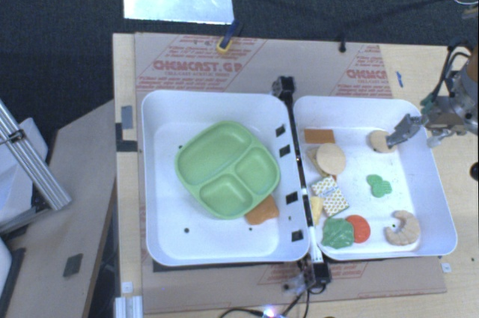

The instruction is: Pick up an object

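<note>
My gripper (415, 135) hangs over the far right part of the right bin (441, 197). Its two grey fingers are spread and it is open, with nothing between them. The left fingertip (397, 137) sits right beside a small tan round piece (378, 141). Other toy foods lie in this bin: a brown rectangle (319, 135), a pale disc (330, 159), a small green piece (379, 185), checkered crackers (330, 196), a green leafy piece (338, 233), a red disc (360, 228) and a tan curved pastry (403, 227).
The left bin (161, 159) holds a green divided plate (227, 169) with an orange piece (262, 214) at its near edge. A black divider with clips (294, 159) runs between the bins. The bench's cardboard sheet (194, 62) lies behind them.
</note>
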{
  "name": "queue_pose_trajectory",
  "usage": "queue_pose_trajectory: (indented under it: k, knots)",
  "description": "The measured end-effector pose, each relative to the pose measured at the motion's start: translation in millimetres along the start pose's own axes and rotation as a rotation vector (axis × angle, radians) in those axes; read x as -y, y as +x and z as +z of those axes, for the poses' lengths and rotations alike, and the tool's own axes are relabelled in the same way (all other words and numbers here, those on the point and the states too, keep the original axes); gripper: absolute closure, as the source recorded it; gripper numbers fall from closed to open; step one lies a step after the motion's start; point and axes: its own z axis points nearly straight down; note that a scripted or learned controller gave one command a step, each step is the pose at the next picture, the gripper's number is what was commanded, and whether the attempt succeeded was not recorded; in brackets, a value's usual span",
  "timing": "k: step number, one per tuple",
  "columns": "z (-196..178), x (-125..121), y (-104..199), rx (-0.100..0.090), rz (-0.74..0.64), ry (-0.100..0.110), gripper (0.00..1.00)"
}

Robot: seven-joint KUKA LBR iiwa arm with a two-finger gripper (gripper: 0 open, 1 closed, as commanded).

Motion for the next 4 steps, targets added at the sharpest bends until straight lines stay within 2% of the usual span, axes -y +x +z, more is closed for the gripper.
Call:
queue_pose_trajectory:
  k: [1, 4]
  knots:
    - [-6.5, -1.6, 0.8, 0.002, -0.003, -0.01, 0.0]
    - [161.2, -24.5, 3.9, 0.002, -0.002, -0.013, 0.0]
